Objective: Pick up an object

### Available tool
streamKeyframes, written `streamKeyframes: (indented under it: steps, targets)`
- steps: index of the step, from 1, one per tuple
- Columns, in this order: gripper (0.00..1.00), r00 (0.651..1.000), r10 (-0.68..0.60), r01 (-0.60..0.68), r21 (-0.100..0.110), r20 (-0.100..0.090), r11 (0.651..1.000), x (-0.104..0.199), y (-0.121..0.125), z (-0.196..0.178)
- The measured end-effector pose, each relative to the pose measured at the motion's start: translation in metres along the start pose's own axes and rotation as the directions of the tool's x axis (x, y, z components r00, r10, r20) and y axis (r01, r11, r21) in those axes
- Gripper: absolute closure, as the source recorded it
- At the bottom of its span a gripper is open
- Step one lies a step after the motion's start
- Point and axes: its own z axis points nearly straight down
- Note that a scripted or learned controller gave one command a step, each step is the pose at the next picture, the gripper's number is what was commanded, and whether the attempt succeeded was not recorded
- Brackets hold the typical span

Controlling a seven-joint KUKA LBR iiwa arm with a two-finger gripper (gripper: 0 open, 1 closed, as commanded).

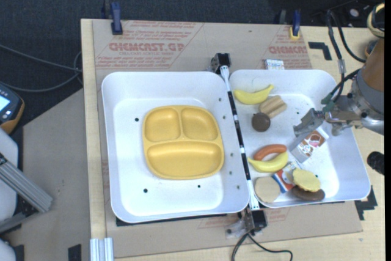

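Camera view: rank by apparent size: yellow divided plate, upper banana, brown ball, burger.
1. yellow divided plate, by far the largest
2. upper banana
3. burger, close to the banana, so that order is unsure
4. brown ball, smallest

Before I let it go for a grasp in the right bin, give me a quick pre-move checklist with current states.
1. Gripper over the right bin: ok.
2. Something already between the fingers: cannot tell.
3. Target under the gripper: a white packet lies just below it: ok.
4. Room around the packet: burger and lower banana lie apart from it: ok.
5. Yellow tray in the left bin, away from the arm: ok.
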Motion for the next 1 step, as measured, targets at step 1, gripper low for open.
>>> streamKeyframes:
  steps: [1]
  targets:
    - [0.0, 1.0, -0.003, 0.003, 0.0, 0.001, 1.0, -0.0114, 0.0789, 0.1125]
